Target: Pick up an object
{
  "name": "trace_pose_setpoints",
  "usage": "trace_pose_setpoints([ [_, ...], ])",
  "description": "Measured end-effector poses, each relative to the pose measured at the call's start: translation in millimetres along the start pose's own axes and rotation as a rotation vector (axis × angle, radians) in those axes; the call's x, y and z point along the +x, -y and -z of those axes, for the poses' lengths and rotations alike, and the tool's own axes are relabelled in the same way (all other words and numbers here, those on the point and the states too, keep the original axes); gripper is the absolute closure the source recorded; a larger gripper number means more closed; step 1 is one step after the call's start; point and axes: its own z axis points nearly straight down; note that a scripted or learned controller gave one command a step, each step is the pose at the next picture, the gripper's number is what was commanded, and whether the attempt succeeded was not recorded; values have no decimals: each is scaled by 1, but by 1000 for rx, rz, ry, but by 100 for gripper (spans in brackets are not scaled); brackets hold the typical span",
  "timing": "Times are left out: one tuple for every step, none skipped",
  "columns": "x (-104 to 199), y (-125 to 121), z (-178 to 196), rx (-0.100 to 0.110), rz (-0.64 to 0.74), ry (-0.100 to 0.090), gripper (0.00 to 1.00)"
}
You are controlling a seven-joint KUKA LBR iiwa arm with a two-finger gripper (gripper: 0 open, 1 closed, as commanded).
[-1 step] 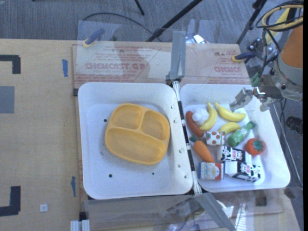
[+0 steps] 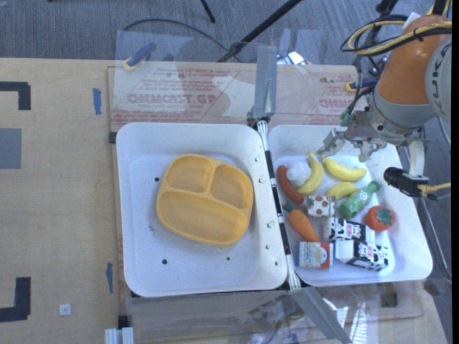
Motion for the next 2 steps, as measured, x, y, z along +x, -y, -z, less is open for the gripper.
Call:
trace_pose_setpoints([
  [-18,3,-72,-19,76,4,0],
  [-15,29,-90,-3,166,-1,0],
])
